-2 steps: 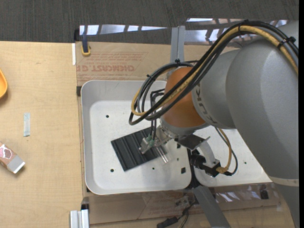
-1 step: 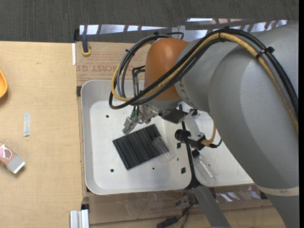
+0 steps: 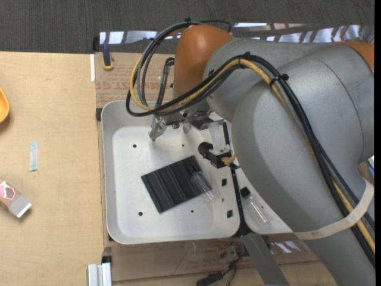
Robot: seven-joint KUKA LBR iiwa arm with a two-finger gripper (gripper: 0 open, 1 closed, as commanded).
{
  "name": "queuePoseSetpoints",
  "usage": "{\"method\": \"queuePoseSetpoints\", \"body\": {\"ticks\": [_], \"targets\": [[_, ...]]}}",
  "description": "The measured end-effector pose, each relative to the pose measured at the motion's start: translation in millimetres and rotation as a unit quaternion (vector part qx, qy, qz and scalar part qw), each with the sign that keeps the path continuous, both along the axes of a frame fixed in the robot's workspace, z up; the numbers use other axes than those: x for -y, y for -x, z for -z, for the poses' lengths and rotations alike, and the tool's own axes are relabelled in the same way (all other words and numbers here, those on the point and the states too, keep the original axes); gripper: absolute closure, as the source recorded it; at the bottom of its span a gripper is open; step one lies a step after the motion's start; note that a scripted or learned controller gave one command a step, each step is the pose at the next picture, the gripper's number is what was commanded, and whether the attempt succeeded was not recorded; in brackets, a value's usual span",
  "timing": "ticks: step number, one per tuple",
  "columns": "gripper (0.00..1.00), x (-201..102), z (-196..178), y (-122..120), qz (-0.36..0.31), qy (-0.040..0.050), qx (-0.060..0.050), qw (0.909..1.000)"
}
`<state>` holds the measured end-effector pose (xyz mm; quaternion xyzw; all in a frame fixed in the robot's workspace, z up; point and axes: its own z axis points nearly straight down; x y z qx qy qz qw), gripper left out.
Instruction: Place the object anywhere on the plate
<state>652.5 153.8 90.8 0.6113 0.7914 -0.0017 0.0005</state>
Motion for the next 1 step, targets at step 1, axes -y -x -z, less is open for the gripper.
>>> {"method": "queuePoseSetpoints", "body": {"ticks": [1], "targets": [[0.00,-47.7,-78.6,-6.6,0.073,-0.0001,0.001,0.9974]]}}
